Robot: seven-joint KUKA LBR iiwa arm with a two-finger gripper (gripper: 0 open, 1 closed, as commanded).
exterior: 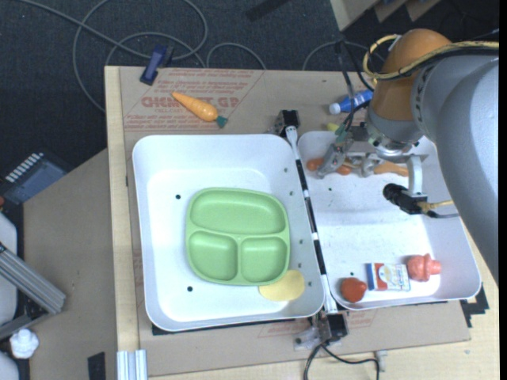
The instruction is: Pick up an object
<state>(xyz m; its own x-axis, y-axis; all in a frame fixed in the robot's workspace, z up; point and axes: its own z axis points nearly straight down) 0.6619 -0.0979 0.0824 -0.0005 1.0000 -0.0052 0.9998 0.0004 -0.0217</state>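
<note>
The gripper (346, 161) hangs low over the far end of the right bin (444, 283), its fingers spread apart with nothing between them. Just at its fingertips lies a small orange object (316, 165) by the bin's far left corner. At the near end sit a red tomato (353, 289), a small carton (387, 276) and an orange-pink toy (423, 267) (its form is unclear). The left bin (158, 172) holds a green divided plate (237, 236) with a pale yellow piece (282, 288) touching its near edge. A toy carrot (198, 107) rests on the bench beyond
</note>
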